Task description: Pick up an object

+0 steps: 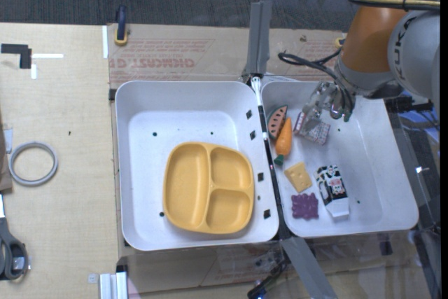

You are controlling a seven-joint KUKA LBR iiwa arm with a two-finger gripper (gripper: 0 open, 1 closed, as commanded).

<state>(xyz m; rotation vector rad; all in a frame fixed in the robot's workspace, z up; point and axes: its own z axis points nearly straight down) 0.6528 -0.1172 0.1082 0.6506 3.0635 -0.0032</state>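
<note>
The right bin [381, 171] holds several toy foods. An orange carrot [283, 137] lies against its left wall with a watermelon slice [277, 116] just above it. A yellow cheese wedge [299, 176], a purple grape bunch [304, 206] and a small black-and-white milk carton [332, 190] lie toward the front. My gripper [313, 125] hangs low in the back left part of this bin, just right of the carrot and watermelon slice. I see nothing held in it.
The left bin [140, 122] holds a yellow divided plate [208, 187]. A grey divider bar [257, 38] stands between the bins at the back. A tape ring [31, 162] and scissors [12, 257] lie on the bench at the left.
</note>
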